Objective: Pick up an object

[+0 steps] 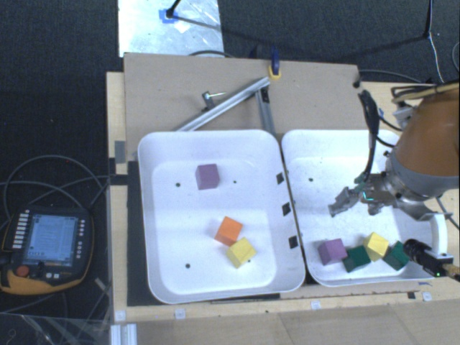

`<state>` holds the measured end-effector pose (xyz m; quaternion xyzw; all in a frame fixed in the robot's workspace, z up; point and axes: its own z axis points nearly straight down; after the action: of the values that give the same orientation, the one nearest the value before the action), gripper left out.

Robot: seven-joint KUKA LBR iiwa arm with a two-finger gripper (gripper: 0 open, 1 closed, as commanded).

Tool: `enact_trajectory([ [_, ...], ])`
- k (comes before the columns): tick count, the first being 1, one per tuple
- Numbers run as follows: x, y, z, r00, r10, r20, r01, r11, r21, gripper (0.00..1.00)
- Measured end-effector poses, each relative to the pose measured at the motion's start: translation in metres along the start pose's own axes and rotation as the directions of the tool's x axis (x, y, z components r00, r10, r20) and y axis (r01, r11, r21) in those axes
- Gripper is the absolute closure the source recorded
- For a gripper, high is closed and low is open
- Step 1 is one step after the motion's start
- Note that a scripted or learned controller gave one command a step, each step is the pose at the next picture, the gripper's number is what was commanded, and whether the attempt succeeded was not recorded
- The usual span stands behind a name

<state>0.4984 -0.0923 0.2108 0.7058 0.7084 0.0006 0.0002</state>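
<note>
Gripper out over the right bin, reaching in from the right edge of the view, the orange band of the arm bulking up behind it. Fingers too small and blurred to call: open or closed, I cannot tell, and nothing can be made out between them.

Just below the gripper, toward the near wall of that same bin, there's a little row of blocks. The purple block lies closest under the fingers, clear of them. Next along, back toward the arm's side, a dark green block touching or nearly touching the purple one, then a yellow block just beside that, and a second green block farthest along, partly tucked under the arm's hardware.

Away from the gripper, across the divide, the left bin holds three more. An orange block and a yellow cube sit touching, corner to side, well apart from the tool. A purple cube rests alone farther up that bin, farther still from the gripper.

Beyond both bins, a metal bar lies slanted on the brown board.
</note>
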Motion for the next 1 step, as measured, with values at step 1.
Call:
enact_trajectory([
  [1,-0.0001,0.0002,-0.0002,1.0,0.001,0.0,-0.001,1.0,-0.001,0.0],
])
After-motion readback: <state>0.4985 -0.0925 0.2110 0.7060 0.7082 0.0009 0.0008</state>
